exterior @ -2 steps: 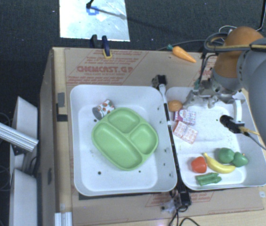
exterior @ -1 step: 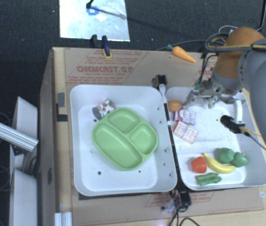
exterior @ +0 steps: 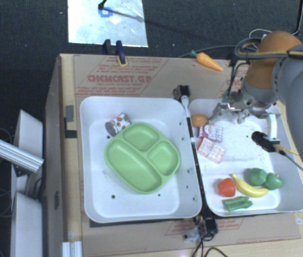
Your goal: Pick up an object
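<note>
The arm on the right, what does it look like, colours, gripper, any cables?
A thick grey arm with a rounded orange band above the wrist. Below it sits a metallic silver-grey gripper. Thin dark cables loop beside the orange band.

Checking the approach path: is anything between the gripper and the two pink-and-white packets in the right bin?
Nothing visible blocks it. The gripper hangs at the right bin's far side, with the packets just below-left of it in the camera view. An orange piece lies beside them, to the left, off the direct line.
</note>
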